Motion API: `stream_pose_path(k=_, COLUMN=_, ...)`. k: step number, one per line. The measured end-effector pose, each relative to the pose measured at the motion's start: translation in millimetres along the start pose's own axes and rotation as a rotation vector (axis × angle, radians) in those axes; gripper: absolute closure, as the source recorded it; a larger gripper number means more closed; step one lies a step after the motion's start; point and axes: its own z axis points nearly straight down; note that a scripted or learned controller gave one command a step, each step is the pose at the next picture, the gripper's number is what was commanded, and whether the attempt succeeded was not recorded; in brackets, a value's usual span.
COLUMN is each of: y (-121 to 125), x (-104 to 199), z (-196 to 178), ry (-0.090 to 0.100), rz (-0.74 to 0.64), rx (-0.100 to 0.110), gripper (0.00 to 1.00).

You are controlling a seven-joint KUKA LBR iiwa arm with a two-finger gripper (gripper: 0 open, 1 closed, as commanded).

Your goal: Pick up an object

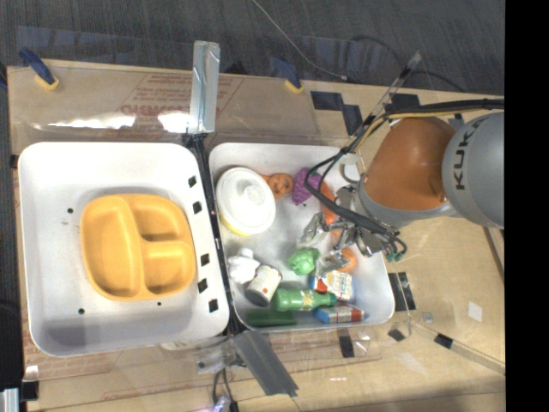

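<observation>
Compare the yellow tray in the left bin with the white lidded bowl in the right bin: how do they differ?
The yellow tray is squarish with divided compartments; the white bowl is round and covered by a lid. The tray is larger than the bowl. The tray sits alone in the left bin; the bowl shares the right bin with clutter.

The floor (111,7) is dark grey carpet with a fine ribbed weave, filling the upper part of the view. A thin pale cable (283,34) trails across it toward the bench. The bench (103,88) has a brown cardboard-like surface with faint red print. Clear tape (94,120) runs along it, catching a glare from overhead light. Blue tape tabs (39,65) hold the far edge. Black tape strips (405,292) mark the right side.
</observation>
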Motion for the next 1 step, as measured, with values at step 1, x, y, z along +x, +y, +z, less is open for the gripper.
stream_pose_path(k=1, y=20.8, x=-35.5, z=-142.2, ry=-0.006, rz=0.117, rx=0.004, gripper=1.0)
